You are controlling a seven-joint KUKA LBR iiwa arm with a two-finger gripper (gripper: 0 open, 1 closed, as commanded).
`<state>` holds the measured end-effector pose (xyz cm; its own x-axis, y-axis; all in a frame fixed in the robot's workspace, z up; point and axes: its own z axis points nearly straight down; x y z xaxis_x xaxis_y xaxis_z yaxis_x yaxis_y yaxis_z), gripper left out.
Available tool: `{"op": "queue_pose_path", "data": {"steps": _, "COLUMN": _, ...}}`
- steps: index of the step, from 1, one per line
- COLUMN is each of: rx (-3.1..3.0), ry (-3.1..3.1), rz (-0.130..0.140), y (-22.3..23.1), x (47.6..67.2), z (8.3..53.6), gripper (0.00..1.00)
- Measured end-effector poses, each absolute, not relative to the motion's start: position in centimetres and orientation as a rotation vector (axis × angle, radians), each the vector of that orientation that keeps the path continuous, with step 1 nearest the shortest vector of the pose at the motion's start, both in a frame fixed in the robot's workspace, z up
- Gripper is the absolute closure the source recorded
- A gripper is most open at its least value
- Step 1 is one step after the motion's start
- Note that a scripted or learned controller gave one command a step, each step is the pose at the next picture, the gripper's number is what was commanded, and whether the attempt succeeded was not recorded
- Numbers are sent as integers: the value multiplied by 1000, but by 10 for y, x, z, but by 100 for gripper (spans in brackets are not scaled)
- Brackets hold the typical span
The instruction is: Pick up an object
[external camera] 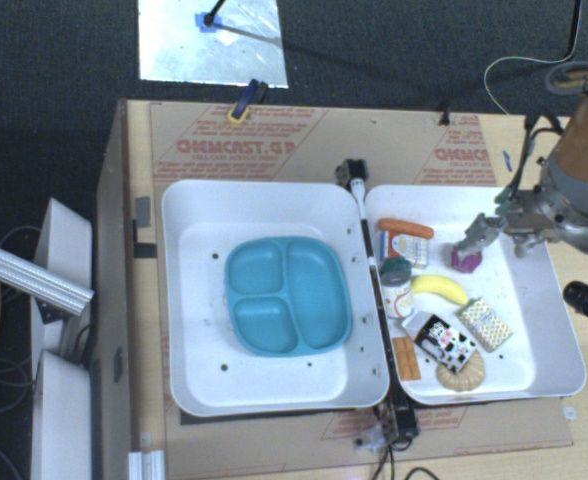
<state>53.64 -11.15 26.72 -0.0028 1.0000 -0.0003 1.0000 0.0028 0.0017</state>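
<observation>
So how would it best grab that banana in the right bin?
Probably from straight above, at the middle of the banana, fingers closing across its narrow width. It lies flat and curved, long axis roughly left-right; a cup crowds its left end, so the middle looks clearer.

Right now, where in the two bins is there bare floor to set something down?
Bare floor rings the blue tray in the left bin. In the right bin, the far-right strip past the patterned box is free. It is crowded from the orange item past the banana to the cookie.
</observation>
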Motion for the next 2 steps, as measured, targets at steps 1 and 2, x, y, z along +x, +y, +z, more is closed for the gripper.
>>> {"op": "queue_pose_path", "data": {"steps": 1, "rx": 2221, "ry": 2223, "rz": -1, "y": -149, "x": 554, "z": 173, "gripper": 0}}
{"op": "queue_pose_path", "data": {"steps": 2, "rx": 2213, "ry": 2218, "rz": 8, "y": -145, "x": 613, "z": 92, "gripper": 0}}
